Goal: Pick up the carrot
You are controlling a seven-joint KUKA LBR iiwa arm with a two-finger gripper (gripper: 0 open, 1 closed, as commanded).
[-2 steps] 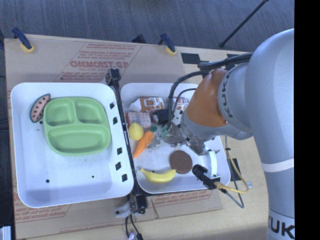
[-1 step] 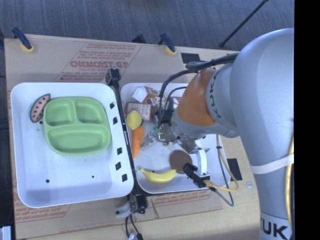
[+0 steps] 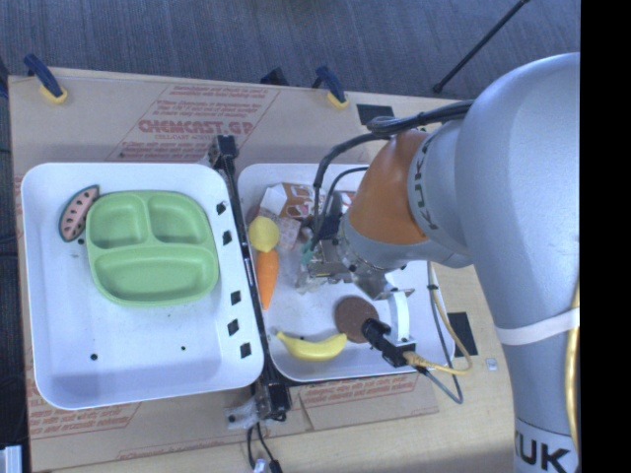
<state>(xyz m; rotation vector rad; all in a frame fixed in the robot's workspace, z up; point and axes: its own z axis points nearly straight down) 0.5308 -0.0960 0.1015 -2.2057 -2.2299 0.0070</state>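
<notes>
The carrot (image 3: 266, 276) lies in the right bin (image 3: 296, 367), along its left wall, near the middle of the frame. A yellow lemon (image 3: 263, 233) touches its upper end, and a banana (image 3: 314, 345) lies below it, near the lower rim. The claw (image 3: 317, 256) is just to the right of the carrot, under the orange wrist, and the carrot is not held. I cannot tell if the claw is apart or together, because the wrist hides it.

I think the risk is the tight place. The carrot is against the wall, so one side of the claw may hit the rim or push the carrot away. The claw may also take the lemon, because it touches the carrot. The left bin (image 3: 59, 382) holds a green plate (image 3: 153, 246) and a watermelon slice (image 3: 76, 212).
</notes>
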